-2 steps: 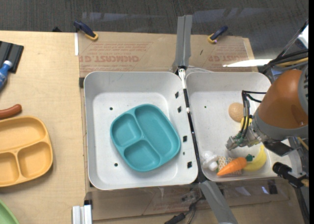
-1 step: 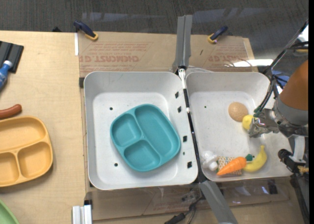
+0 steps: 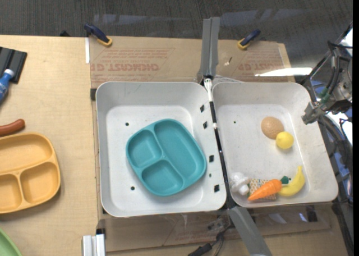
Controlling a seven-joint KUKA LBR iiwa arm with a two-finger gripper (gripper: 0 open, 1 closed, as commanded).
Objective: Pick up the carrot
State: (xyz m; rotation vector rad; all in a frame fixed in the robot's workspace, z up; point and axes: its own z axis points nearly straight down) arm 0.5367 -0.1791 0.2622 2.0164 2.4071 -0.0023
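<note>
The orange carrot [image 3: 265, 189], with a green top, lies at the front of the right bin [image 3: 247, 103]. It points left and rests partly on a small patterned object. A yellow banana [image 3: 295, 183] touches its right end. My gripper [image 3: 313, 113] hangs at the right bin's right rim, well behind and to the right of the carrot. Cables and the frame edge hide much of it. Nothing shows in its grasp.
A tan egg [image 3: 272, 127] and a yellow lemon [image 3: 284, 140] sit mid-right in the right bin. A small white item [image 3: 240, 183] lies left of the carrot. A teal divided plate [image 3: 165, 156] lies in the left bin [image 3: 112, 137]. A yellow tray [image 3: 25, 173] rests on the bench at left.
</note>
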